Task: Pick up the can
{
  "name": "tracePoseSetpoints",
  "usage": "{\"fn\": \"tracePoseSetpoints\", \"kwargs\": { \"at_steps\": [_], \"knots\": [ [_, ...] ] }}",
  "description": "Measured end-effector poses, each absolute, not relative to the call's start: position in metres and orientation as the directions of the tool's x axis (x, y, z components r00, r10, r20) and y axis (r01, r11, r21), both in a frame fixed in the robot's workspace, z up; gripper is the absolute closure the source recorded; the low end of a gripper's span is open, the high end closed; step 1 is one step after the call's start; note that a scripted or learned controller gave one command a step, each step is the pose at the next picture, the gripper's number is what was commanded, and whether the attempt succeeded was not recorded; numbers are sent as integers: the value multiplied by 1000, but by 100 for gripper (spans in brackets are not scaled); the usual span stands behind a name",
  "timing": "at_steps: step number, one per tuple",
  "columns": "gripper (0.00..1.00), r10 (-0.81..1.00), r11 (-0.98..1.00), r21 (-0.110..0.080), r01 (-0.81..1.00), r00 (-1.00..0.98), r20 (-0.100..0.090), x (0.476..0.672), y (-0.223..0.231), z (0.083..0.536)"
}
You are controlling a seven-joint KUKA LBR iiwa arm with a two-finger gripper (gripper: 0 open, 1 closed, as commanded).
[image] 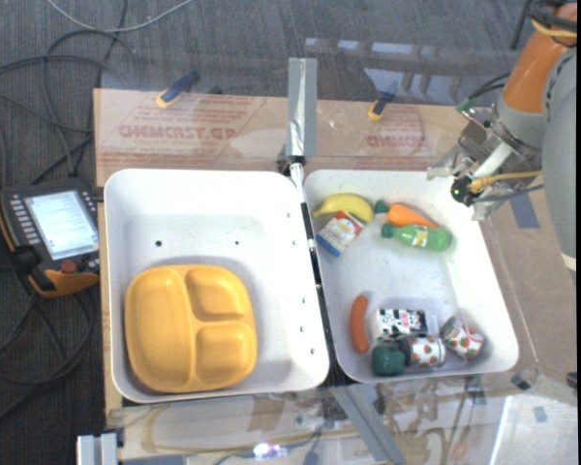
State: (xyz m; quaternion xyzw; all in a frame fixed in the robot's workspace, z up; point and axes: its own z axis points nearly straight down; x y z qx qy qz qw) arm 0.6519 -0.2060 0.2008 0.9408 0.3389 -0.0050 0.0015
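**A:** What's the setting?

**B:** Grey carpet floor [223, 27] strewn with cables, and on it a brown bench [194, 129] carrying two white bins side by side. The left bin [194, 197] holds a yellow tray [189, 327] with three compartments, lying in its near half. The right bin [484, 289] holds all the small items.

**A:** And the arm?

**B:** The arm [537, 66] comes in at the upper right, its orange band showing. The gripper [474, 177] hangs over the right bin's far right corner, about at the rim. Whether it is open or closed I cannot tell from this angle. Nothing is visibly held in it.

**A:** Anything off the bench?

**B:** A pendant [53, 226] with a lit screen lies on the floor to the left.

**B:** Now the small things. In the far half of the right bin there is a green bottle [418, 237] on its side, with a carrot [407, 215] just behind it. A banana [344, 206] and a small carton [337, 232] lie near the left wall.

**A:** Where's the can?

**B:** The can [426, 352], red and white, lies at the near wall, well apart from the gripper. It sits between a green lump [388, 359] and a similar printed cup [462, 339]. A cow-patterned box [402, 321] touches it from behind, and a red sausage [358, 323] lies left of that.
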Motion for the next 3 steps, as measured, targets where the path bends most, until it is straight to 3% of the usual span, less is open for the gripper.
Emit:
{"fn": "tracePoseSetpoints", "kwargs": {
  "at_steps": [1, 2, 3],
  "knots": [
    [0, 664, -747, 17, 664, 747, 5, 660, -179, 121],
    [0, 597, -802, 0, 597, 802, -3, 656, -216, 210],
    [0, 641, -767, 0, 641, 767, 1, 596, -186, 92]
  ]
}}
